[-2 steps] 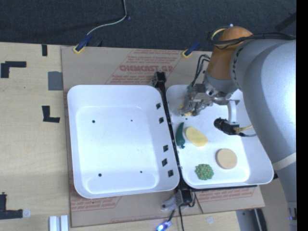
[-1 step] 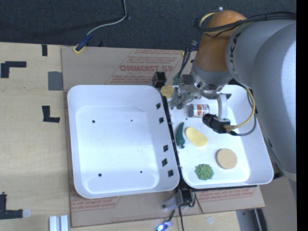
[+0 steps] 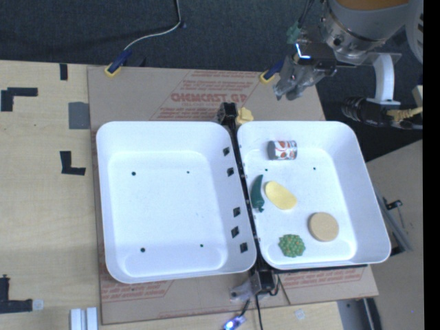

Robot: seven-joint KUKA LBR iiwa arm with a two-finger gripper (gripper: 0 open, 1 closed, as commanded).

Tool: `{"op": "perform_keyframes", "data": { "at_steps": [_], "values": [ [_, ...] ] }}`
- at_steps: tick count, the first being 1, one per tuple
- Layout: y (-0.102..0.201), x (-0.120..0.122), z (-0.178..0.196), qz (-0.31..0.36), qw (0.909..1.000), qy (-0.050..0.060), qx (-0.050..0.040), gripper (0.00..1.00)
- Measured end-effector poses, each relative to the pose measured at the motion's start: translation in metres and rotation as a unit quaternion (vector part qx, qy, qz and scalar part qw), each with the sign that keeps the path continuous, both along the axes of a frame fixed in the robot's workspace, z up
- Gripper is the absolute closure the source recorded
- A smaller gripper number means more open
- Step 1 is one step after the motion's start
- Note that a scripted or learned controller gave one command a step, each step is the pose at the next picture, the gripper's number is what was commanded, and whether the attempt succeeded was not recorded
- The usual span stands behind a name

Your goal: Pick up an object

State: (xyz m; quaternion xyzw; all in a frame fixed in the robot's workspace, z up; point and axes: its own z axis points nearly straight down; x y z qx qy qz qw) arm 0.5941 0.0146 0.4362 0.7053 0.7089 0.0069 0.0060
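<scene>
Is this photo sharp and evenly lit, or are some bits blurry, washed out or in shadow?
In the camera view, the light is even and soft; the two shallow white bins look bright, nearly washed out, with faint shading along their walls. The small red-and-white can, yellow oval piece and round tan disc cast only weak shadows. The whole picture is slightly soft, and the grey gripper is too blurred for detail.

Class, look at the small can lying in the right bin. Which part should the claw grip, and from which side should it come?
Grip the can across its round body, coming straight down from above. It lies on its side, long axis running left to right in the view, so the fingers would likely close best over the curved sides, front and back. It lies apart from the other things, leaving room.
</scene>
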Motion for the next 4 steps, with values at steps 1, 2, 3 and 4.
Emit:
{"op": "perform_keyframes", "data": {
  "at_steps": [1,2,3,4],
  "values": [
    [0.014,-0.006,0.106,0.000,1.0000,0.003,-0.0003,1.00],
    [0.042,-0.049,0.099,0.000,1.0000,0.010,-0.0003,1.00],
    [0.062,-0.108,0.099,-0.001,1.0000,0.010,-0.0003,1.00],
    [0.071,-0.110,0.098,-0.001,0.9999,0.010,-0.0008,1.00]
  ]
}}
